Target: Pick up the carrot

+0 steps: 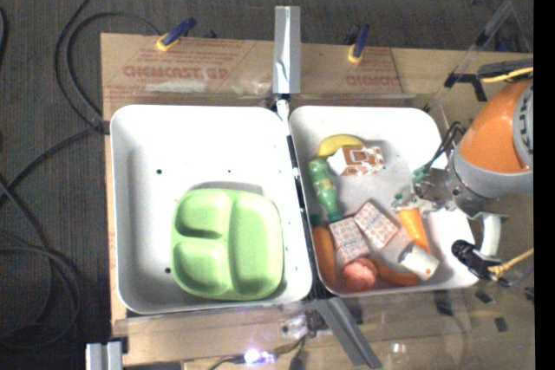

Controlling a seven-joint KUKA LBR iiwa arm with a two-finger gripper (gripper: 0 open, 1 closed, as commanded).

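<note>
Cardboard-topped bench, two white bins: left bin (130,186) carries a green tray (229,243). In the right bin (364,119), the carrot (413,227) lies among clutter, so descend straight, avoiding the checkered boxes (364,231). Just right, the gripper (427,186) hovers beside the carrot (finger state unclear), arm slanting in.

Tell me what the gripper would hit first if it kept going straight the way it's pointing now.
Probably the orange carrot piece right by the gripper in the right bin, with the patterned boxes just beyond. Height is hard to judge from this overhead slant, so this is a best guess.
</note>
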